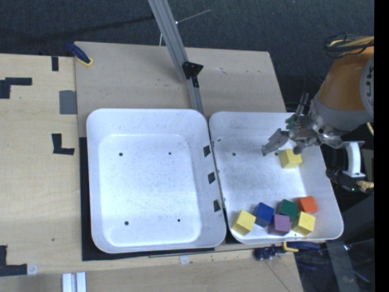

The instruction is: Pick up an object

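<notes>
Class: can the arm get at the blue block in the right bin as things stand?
Probably yes. The blue block lies uncovered from above, though a yellow block and purple block crowd its sides.

A pale wooden bench (152,78) stands on dark blue-grey carpet (255,11). Black tape marks (15,85) and a grey patch (67,101) dot its left side. A grey metal pole (167,23) slants across the top with a black clamp (192,70). A black mat (84,199) shows beneath the bins.
</notes>
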